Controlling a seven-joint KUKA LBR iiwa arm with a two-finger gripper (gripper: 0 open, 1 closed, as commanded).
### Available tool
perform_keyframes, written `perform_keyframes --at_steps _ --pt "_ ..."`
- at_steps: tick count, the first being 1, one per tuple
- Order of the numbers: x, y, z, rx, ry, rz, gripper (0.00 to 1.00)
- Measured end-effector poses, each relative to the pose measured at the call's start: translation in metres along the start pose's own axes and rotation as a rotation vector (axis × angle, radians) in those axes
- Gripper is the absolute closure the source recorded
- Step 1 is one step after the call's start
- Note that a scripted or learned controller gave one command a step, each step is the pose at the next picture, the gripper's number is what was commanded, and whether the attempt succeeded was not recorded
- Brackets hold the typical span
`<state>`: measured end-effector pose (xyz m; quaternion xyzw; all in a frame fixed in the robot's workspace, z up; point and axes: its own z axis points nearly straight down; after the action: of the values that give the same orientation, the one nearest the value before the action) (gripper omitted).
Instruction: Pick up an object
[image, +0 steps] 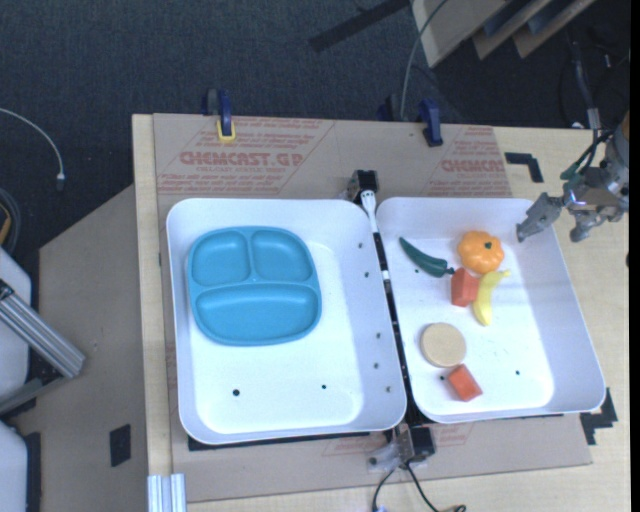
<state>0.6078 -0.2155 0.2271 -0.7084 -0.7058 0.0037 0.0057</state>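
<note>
Fixed above the bench, looking down at a slant from the near side. Far enough back to take in both white bins whole, left bin and right bin, plus the cardboard sheet beneath and dark floor beyond. Arm side at the frame's right, with the gripper near that edge

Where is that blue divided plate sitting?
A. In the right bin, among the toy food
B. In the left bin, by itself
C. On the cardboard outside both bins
B: the blue divided plate lies alone in the left bin, while the toy food, such as the orange, lies in the right bin.
</note>
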Motion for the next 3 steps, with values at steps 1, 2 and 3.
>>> perform_keyframes --at_steps 1,2,3 --pt "0.001 0.003 -0.009 -0.014 -0.004 -0.004 0.0" --pt "0.008 0.0 0.038 -0.008 -0.001 -0.004 0.0" --pt "0.015 0.008 0.094 -0.008 -0.001 -0.005 0.0"
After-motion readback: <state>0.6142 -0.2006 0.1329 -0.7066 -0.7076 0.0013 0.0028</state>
